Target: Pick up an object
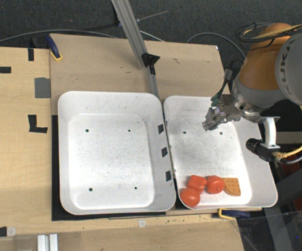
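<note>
- Three small red rounded objects (198, 188) and a flat orange waffle-patterned piece (232, 186) lie touching in a cluster well below the gripper (212, 120), toward the camera.
- They sit at the near edge of the right shallow white plastic bin (255, 166); the gripper hangs over that bin's far part, apart from them, nothing visibly between its tips.
- Whether the gripper is wide or narrow cannot be told.
- Left of the gripper, the left shallow white plastic bin (67, 140) touches the right one.
- Both rest on a light wooden table (88, 61); a slanted grey metal bar (132, 27) rises behind and left of the gripper, over dark floor (193, 4).
</note>
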Robot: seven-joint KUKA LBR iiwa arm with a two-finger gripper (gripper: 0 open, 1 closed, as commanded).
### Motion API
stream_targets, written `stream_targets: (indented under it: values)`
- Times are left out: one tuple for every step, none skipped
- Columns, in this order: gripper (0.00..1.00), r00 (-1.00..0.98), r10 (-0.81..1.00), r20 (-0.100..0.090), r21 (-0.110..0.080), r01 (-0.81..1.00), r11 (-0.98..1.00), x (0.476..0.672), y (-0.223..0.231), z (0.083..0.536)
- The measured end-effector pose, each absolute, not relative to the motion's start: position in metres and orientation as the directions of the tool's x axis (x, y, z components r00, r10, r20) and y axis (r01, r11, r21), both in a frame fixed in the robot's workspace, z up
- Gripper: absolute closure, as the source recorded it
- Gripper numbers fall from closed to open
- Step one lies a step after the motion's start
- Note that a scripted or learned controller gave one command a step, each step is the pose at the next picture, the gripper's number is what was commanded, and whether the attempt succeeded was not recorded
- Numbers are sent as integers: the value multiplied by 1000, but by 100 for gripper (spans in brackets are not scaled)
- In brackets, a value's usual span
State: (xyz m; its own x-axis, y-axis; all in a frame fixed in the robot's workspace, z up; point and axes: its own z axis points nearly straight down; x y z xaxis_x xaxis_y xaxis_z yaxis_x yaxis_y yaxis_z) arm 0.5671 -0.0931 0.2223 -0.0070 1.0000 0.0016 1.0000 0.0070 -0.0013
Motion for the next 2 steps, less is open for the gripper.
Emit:
stream_targets:
  values:
    - [100,-6,1000,2,-2,1000,6,581,-44,214]
    - [100,-8,1000,2,0,1000,8,600,14,221]
